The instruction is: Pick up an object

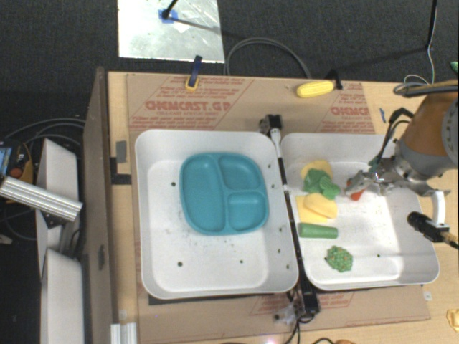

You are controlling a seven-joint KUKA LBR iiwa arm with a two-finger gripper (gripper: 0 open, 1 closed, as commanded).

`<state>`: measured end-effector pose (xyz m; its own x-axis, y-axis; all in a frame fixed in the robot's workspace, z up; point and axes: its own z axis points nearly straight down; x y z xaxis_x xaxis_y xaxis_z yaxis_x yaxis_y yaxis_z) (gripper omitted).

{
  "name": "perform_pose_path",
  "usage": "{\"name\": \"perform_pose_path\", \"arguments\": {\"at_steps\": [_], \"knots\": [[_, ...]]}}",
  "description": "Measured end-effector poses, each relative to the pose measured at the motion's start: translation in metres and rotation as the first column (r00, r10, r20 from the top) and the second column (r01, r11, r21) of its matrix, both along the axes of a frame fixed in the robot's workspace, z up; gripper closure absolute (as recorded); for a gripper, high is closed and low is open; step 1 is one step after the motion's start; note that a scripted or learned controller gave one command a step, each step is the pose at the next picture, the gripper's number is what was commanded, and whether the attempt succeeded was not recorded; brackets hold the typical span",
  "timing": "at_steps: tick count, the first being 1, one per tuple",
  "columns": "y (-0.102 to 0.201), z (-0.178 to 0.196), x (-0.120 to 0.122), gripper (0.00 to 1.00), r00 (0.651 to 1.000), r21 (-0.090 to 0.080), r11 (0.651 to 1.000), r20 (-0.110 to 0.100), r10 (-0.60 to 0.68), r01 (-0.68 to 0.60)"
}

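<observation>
The right bin (419,267) holds several toy foods along its left side: a yellow piece (316,168), a leafy green piece (320,183), a second yellow piece (318,207), a green cucumber-like stick (317,230) and a green broccoli-like lump (339,258). My gripper (361,185) reaches in from the right and sits low over the upper middle of this bin, just right of the leafy green piece. A small red bit (356,194) shows at its tip; whether it is held is unclear.
The left bin (154,264) carries a blue divided plate (224,193). A black divider clamp (272,125) sits between the bins at the back. A yellow object (314,88) lies on the cardboard behind the right bin. Cables hang near the arm at the right.
</observation>
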<state>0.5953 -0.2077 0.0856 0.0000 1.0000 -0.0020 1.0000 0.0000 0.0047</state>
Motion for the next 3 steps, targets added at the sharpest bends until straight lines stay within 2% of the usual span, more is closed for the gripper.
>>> {"name": "perform_pose_path", "arguments": {"at_steps": [2,3], "knots": [[0.001,0.0,0.013,0.0,1.0,0.001,1.0,0.0,0.005,-0.005],[0.001,-0.001,0.0,0.0,1.0,0.001,1.0,-0.004,0.002,-0.002]]}}
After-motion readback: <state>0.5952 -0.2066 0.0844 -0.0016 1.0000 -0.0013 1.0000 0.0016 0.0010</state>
